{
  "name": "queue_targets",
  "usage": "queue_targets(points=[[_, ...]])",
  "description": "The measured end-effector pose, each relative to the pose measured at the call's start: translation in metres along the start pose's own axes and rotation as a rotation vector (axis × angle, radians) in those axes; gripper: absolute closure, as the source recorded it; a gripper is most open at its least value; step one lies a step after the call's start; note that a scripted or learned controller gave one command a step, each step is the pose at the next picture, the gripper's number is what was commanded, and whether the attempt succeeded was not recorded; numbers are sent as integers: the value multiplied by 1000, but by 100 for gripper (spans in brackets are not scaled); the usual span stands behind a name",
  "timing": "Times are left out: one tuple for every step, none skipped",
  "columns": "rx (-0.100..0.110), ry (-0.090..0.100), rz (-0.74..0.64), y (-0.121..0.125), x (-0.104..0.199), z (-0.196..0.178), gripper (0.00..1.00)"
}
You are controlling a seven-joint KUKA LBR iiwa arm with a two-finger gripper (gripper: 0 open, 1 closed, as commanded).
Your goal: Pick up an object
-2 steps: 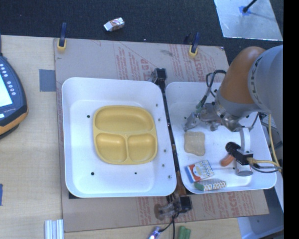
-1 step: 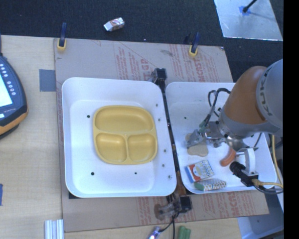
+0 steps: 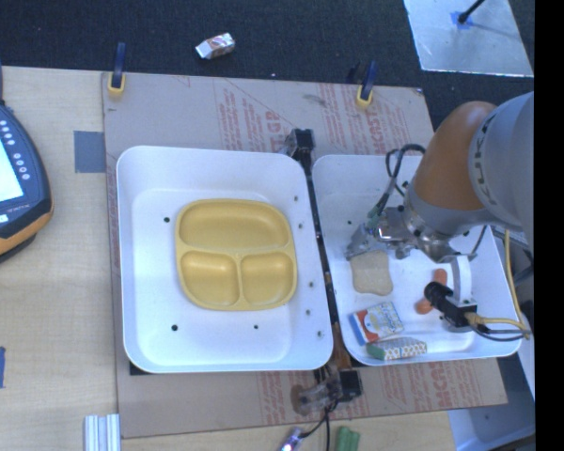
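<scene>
Approach step: gripper (image 3: 374, 240) low in right bin (image 3: 343, 181) just above tan bread slice (image 3: 371, 274), grip state can't tell; next needs descent w/ centred close.

The scene is brightly and fairly evenly lit from above. The two white bins, the left bin (image 3: 141, 252) and the right bin (image 3: 343, 181), are close to overexposed, their walls losing detail. A sharp-edged pale patch of light lies on the dark floor (image 3: 465, 22) at one o'clock, crossed by a thin dark shadow line. The yellow divided tray (image 3: 235, 252) shows soft highlights along its ridges and faint shadows in its compartments. The arm (image 3: 470, 172) at three o'clock looks soft and slightly blurred. Small things in the right bin are grainy, their labels unreadable. The picture is low in resolution overall.
</scene>
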State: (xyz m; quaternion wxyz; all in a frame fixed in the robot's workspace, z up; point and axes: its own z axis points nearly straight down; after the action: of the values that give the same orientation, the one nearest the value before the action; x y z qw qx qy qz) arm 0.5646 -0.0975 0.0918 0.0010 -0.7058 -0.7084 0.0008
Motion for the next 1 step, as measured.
queue_targets(points=[[2, -1, -3, -30, 3, 1, 0]])
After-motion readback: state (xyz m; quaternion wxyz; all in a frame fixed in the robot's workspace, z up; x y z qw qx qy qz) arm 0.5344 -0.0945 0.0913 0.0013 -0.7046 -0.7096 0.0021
